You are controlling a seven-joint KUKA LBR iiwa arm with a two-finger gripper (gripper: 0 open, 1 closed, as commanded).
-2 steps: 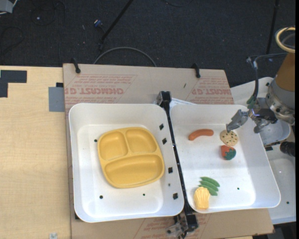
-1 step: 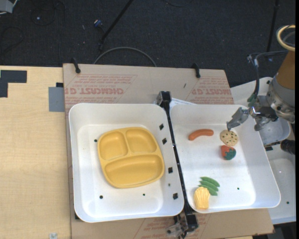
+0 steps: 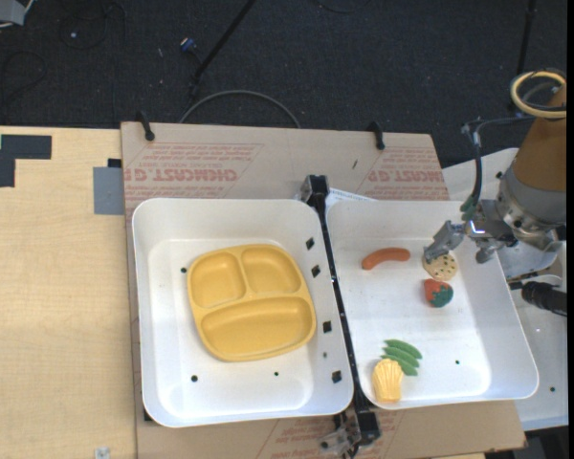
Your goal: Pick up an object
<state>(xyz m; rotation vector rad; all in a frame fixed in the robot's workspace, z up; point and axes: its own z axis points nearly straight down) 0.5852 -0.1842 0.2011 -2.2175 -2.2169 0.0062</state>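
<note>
In the right bin (image 3: pixel 502 371) lie an orange sausage (image 3: pixel 386 257), a round tan cookie (image 3: pixel 441 268), a red and green fruit (image 3: pixel 438 294), a green leafy piece (image 3: pixel 403 355) and a yellow corn cob (image 3: pixel 388 382). My gripper (image 3: pixel 462 245) hangs over the bin's upper right part, open. Its left finger (image 3: pixel 440 243) ends just above the cookie and nothing sits between the fingers. The grey arm with its orange band (image 3: pixel 540 151) comes in from the right.
The left bin (image 3: pixel 158 352) holds a yellow divided plate (image 3: pixel 252 300). A black divider (image 3: pixel 330 295) runs between the bins. Cardboard lies under both bins, and a wooden bench top (image 3: pixel 48 295) stretches to the left.
</note>
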